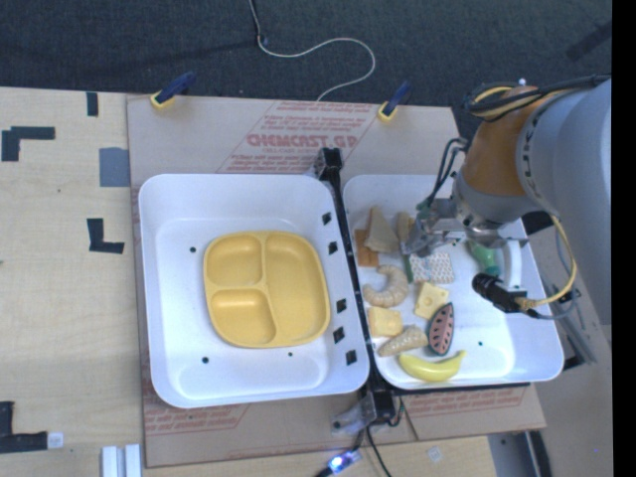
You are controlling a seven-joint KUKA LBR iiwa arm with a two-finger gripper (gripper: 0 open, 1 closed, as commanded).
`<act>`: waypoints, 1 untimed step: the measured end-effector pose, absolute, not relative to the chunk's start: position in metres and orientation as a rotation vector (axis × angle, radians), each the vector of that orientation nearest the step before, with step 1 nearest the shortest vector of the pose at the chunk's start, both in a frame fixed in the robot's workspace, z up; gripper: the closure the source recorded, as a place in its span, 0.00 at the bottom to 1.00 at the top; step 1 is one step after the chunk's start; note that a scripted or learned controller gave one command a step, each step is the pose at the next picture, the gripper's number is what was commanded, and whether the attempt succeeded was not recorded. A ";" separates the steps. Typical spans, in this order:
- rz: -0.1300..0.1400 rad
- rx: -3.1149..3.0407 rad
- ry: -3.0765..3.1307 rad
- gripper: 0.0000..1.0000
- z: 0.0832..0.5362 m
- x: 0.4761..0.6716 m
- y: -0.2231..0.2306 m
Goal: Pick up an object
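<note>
Gripper: low in the right white bin, over the toy food; jaw opening cannot be told.
White mesh-patterned piece: just beneath the gripper.
Yellow plastic banana: near front wall, long axis left-right, tips upturned.
Watermelon slice: long axis near-far.
Left white bin: holds the yellow three-compartment plate.
Cardboard sheet: red printing, unreadable.

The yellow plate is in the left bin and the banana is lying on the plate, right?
Not quite. The yellow plate is in the left bin, but the banana lies in the right bin, near its front edge, as the camera view shows.
</note>
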State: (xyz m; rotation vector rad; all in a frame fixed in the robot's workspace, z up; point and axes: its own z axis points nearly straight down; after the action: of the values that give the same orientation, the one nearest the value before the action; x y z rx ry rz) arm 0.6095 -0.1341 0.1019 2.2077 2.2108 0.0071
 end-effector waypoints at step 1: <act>0.002 2.219 2.221 1.00 0.146 0.613 -0.140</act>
State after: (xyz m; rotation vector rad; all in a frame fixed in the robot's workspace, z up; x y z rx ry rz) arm 0.6129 -0.1399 0.1464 2.2193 2.2205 0.0018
